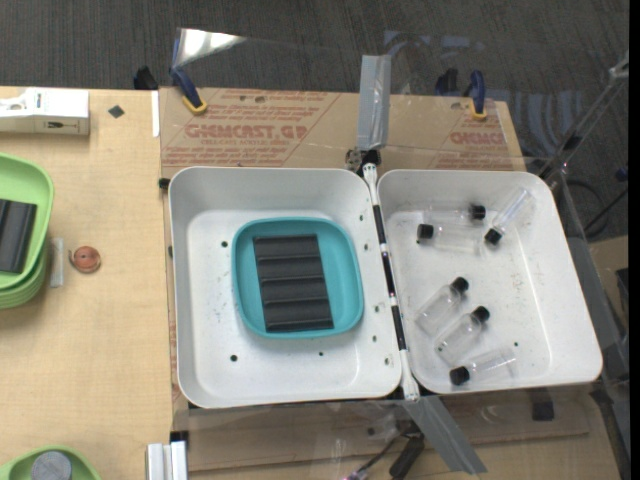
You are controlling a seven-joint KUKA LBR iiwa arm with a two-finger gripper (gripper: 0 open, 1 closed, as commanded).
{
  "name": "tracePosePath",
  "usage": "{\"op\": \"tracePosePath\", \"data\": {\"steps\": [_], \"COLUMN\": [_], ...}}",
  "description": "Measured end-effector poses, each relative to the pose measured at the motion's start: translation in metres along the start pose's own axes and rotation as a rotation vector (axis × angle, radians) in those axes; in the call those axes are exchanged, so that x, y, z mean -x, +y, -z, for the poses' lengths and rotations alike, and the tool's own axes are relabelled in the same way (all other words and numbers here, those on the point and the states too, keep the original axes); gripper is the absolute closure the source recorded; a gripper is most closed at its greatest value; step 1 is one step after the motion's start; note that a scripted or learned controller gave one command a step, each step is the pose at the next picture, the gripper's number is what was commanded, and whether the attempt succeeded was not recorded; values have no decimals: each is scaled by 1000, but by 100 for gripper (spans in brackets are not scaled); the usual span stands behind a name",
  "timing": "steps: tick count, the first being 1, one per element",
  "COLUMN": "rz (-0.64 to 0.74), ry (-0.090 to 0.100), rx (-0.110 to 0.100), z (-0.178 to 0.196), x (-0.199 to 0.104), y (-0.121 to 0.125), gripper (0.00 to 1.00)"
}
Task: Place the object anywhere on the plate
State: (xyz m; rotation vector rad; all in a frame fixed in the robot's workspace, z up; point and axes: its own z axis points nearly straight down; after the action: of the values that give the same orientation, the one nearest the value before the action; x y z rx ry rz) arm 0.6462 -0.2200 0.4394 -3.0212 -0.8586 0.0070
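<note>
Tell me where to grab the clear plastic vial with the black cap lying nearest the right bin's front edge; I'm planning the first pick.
Grip the clear plastic vial with the black cap across the middle of its barrel, coming straight down from above. It lies flat, nearly parallel to the front wall of the right white bin, so the claw should close across its narrow width. The neighbouring vials lie apart, which probably leaves room.

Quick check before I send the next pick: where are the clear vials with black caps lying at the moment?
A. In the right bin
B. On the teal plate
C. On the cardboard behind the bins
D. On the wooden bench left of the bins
A: all the vials lie scattered in the right bin, while the teal plate in the left bin carries a dark ribbed block.
</note>
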Motion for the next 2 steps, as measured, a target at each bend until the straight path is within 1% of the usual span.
{"op": "tracePosePath", "data": {"steps": [1, 2], "rz": [0, -102], "ry": [0, 1], "rx": [0, 0], "z": [0, 1], "x": [0, -4], "y": [0, 4], "gripper": [0, 0]}}
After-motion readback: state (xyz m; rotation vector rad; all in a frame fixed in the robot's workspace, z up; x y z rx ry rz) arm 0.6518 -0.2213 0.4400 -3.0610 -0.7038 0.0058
